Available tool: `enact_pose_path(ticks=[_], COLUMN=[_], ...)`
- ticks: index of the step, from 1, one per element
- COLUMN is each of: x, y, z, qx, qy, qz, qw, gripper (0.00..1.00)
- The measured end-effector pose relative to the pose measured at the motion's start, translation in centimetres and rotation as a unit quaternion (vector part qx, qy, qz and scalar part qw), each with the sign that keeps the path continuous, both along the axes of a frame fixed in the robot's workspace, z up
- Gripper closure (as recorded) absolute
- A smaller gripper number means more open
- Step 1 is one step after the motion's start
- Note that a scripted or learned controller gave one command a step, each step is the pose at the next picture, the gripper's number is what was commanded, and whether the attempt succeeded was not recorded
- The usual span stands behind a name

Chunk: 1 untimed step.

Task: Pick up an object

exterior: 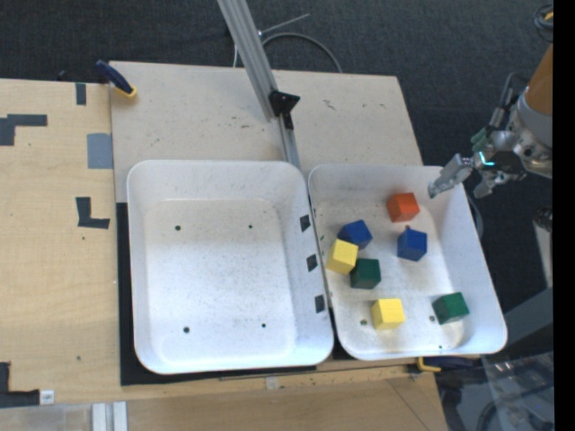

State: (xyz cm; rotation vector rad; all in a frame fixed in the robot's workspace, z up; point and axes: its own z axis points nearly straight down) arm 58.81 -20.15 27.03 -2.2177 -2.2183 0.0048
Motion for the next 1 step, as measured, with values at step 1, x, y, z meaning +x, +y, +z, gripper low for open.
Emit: enact_pose_path(ticks=[1], x=[0.08], y=[0.01], z=[0.3], qx=[-0.001], qy=[-0.002], qz=[0.001], qw=[1.0], gripper=[0.0])
